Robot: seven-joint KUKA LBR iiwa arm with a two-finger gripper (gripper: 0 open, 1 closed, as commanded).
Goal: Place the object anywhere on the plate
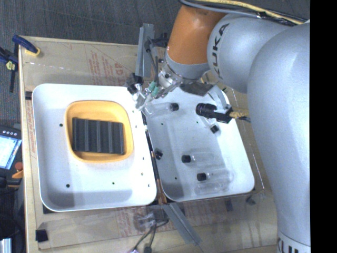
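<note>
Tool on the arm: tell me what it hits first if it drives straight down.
Probably the white floor of the right bin near its upper left corner, beside a clear bottle. The tool hangs there; its height is unclear from this slanted view.

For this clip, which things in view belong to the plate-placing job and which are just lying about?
Belongs to the job:
- yellow plate in the left bin
- clear bottles in the right bin
- pincer at the right bin's top-left corner

Lying about:
- blue clamp
- handheld screen
</note>
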